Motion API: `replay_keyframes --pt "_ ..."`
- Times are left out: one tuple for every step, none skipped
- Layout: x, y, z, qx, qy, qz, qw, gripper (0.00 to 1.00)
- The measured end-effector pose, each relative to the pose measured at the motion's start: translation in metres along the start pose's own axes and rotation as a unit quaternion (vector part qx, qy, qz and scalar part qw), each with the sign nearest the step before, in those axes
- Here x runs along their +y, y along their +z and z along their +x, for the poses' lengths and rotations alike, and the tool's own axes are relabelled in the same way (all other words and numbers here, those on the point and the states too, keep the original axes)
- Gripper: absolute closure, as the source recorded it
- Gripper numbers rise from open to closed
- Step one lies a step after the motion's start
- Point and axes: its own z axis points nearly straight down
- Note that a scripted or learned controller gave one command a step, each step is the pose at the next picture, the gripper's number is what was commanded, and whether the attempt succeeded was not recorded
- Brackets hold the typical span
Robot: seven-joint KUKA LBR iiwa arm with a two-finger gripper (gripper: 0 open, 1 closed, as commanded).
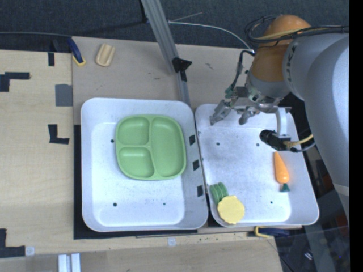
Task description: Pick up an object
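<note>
My gripper (232, 117) hangs over the far edge of the right bin (249, 152), fingers spread open with nothing between them. An orange toy carrot (281, 169) lies near that bin's right wall, well in front of the gripper. A yellow disc (231, 209) rests at the bin's front left corner, partly over a green ridged piece (218, 191). In the left bin (99, 169) sits a green divided plate (151, 147).
A grey metal post (161, 33) slants across the bench behind the bins. A small tan block (105, 55) lies on the bench at the back left. The middle of the right bin is bare white floor.
</note>
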Motion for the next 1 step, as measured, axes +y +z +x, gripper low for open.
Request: replay_keyframes --pt "-0.0105 0.0551 -0.0034 0.000 0.000 0.000 1.0000 0.00"
